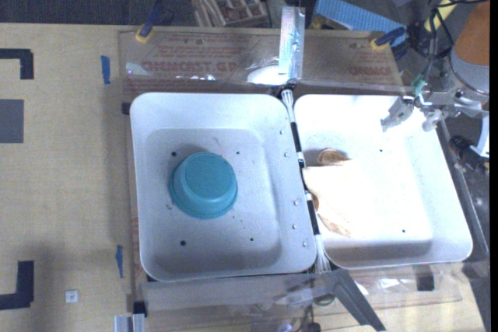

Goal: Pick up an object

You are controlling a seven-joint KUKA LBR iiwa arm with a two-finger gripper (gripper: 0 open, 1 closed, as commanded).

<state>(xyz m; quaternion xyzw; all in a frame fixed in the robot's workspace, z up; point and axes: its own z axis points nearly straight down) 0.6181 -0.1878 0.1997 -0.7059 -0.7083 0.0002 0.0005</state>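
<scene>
Blue bowl (204,183) in left bin (156,120)

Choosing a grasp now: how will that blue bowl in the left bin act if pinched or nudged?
The blue bowl sits upside down, so it probably slides rather than rolls. Its smooth, rounded sides may slip from a pinch. It looks like light, stiff plastic.

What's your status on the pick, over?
Gripper open, above right bin's far right corner, holding nothing. Blue bowl upside down in left bin. Nothing blocking it.
</scene>
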